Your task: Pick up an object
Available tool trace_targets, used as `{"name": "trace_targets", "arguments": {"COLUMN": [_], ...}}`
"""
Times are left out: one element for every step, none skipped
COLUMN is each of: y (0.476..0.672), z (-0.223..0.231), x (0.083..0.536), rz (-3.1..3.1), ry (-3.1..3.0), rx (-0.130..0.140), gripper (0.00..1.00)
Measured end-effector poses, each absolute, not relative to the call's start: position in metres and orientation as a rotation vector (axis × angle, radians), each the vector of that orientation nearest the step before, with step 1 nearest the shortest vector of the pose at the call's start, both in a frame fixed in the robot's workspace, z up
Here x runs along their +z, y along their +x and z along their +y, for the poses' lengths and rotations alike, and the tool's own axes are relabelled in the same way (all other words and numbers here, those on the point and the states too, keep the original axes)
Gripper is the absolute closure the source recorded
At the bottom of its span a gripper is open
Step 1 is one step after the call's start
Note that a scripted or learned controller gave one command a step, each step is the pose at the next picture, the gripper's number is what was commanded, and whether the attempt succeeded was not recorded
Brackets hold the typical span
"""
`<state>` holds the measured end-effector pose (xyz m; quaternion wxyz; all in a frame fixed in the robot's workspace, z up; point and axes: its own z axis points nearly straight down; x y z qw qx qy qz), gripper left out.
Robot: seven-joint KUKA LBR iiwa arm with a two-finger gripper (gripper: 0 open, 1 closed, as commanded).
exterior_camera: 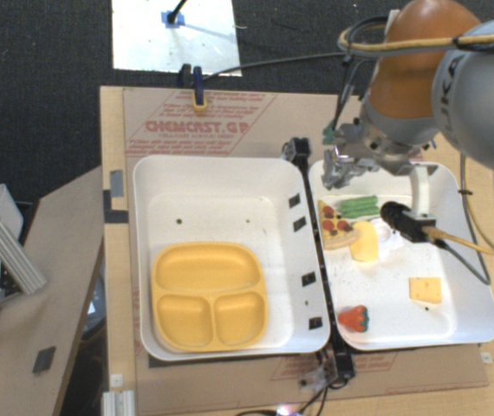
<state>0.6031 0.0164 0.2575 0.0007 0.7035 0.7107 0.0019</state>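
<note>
The gripper (338,170) hangs over the far left corner of the right bin (477,319), just beyond a green toy vegetable (360,205). How wide it stands cannot be told. Nearby lie a pizza slice (335,225), a pale yellow piece (365,244) of unclear shape, a cheese block (425,289) and a red toy (354,318). The cardboard sheet (230,111) reads "CHEMCAST GP". The left bin (230,185) holds a yellow divided tray (210,295).
</note>
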Motion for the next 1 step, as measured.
{"name": "trace_targets", "arguments": {"y": [0.6294], "z": [0.0584], "x": [0.2393], "rz": [2.231], "ry": [2.211], "rx": [0.003], "gripper": [1.0]}}
